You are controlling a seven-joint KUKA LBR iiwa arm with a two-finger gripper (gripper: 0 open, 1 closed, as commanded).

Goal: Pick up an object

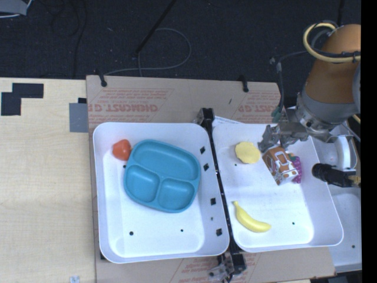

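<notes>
Two-finger gripper [277, 139] above the right white bin's [321, 232] far edge, just beside an orange-white printed packet [281, 164]; jaw state indiscernible.

Orange-white packet [283, 164], tilted, right bin [318, 229]

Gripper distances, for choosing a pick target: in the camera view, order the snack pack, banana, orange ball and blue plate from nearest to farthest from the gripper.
From the gripper:
1. Snack pack, right bin, just below it.
2. Banana, right bin, front.
3. Blue plate, left bin, middle.
4. Orange ball, left bin, far left corner.
</notes>
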